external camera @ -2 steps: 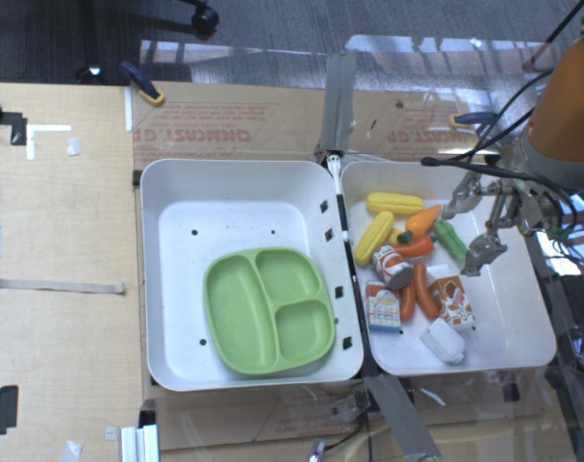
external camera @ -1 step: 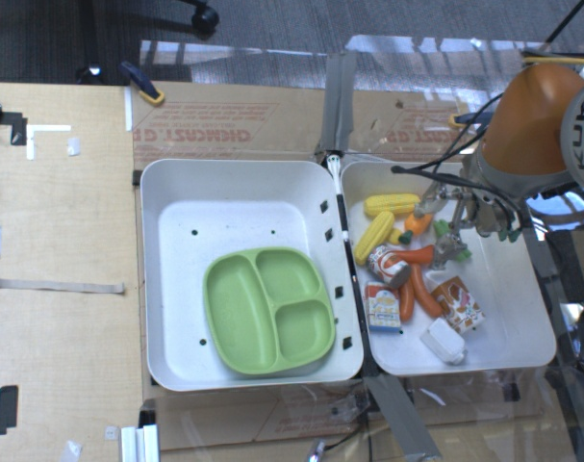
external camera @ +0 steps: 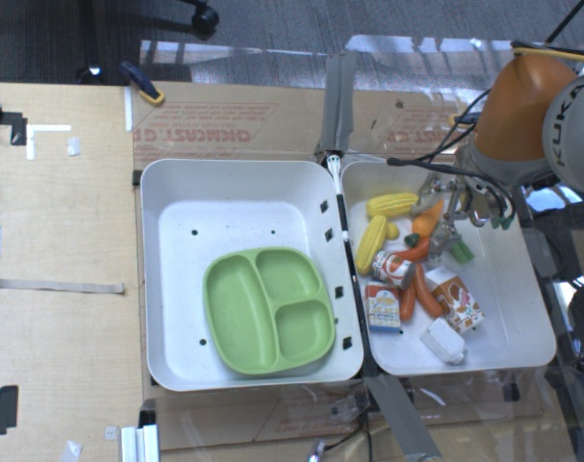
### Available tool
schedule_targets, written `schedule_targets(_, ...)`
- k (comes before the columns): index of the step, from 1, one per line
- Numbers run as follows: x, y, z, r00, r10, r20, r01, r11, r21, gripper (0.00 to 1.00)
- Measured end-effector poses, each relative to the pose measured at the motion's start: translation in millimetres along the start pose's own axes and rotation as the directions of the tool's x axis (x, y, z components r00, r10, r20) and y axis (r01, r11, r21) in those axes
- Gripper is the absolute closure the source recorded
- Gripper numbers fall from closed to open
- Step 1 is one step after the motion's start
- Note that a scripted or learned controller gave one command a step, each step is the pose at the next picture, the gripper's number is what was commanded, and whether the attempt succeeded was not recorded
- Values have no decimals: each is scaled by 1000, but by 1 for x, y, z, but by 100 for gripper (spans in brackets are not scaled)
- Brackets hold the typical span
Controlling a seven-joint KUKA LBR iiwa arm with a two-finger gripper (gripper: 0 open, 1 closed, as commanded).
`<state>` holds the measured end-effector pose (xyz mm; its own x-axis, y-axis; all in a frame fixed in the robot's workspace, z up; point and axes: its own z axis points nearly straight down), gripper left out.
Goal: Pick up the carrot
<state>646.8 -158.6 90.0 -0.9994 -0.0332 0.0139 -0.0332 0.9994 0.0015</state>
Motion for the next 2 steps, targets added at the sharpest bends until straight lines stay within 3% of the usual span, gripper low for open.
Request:
schedule_targets(1, -5, 1, -11, 1000, -2, 20, 2, 1000, 3, 100)
schedule_targets(2, -9, 60, -63, 975, 220, 19, -220, 976, -2, 100)
